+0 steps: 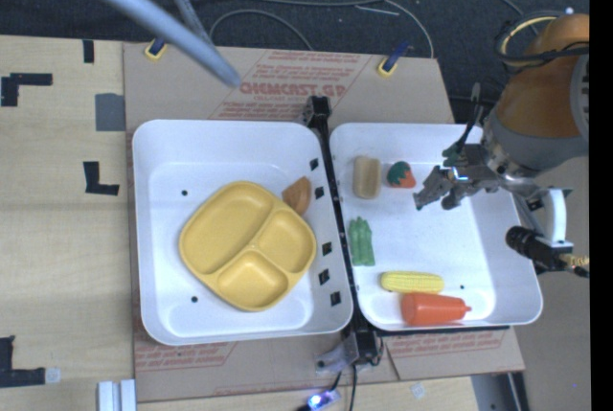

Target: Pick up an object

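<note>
In the camera view we see our claw point(433, 192) hanging over the right bin point(498, 304), its two dark fingers spread apart with nothing between them. It sits near the bin's upper middle, just right of the strawberry point(399, 174). The bread roll point(365, 177) lies left of that, the green piece point(361, 241) lower down by the divider, and the corn point(412, 282) and carrot point(434, 308) lie side by side near the front wall. We judge the strawberry the likeliest target, though any of these would do.

The risks we foresee: the strawberry is small and rounded, so if we descend off-centre a finger may nudge it aside and we shut on air. Roll and strawberry lie near each other, so one finger could catch the roll. The corn and carrot almost touch; reaching for either may push the other or jam a finger between them.

The left bin point(153, 208) holds a yellow tray point(247, 244) and a brown piece point(298, 195) by its edge, well apart from our claw.
</note>
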Action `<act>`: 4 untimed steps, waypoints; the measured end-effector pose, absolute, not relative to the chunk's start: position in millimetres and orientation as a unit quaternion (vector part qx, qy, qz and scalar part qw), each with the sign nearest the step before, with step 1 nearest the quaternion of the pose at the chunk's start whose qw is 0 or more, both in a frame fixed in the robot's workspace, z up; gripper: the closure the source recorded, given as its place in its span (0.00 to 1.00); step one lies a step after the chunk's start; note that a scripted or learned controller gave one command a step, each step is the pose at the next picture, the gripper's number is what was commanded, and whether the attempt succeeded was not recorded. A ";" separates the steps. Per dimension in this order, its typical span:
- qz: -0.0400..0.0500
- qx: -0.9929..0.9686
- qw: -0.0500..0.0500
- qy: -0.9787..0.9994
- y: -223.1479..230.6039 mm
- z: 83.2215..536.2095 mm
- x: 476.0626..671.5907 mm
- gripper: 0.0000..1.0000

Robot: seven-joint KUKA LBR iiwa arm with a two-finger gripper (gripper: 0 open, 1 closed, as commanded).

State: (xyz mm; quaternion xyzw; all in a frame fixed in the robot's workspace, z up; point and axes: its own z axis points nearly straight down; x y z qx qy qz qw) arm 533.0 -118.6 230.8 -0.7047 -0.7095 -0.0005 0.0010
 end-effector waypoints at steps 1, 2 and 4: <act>0.000 -0.705 0.001 -0.709 -71.6 236.3 529.7 1.00; 0.000 -0.705 0.001 -0.710 -21.4 237.7 531.0 1.00; 0.001 -0.705 0.002 -0.709 81.8 230.0 506.2 1.00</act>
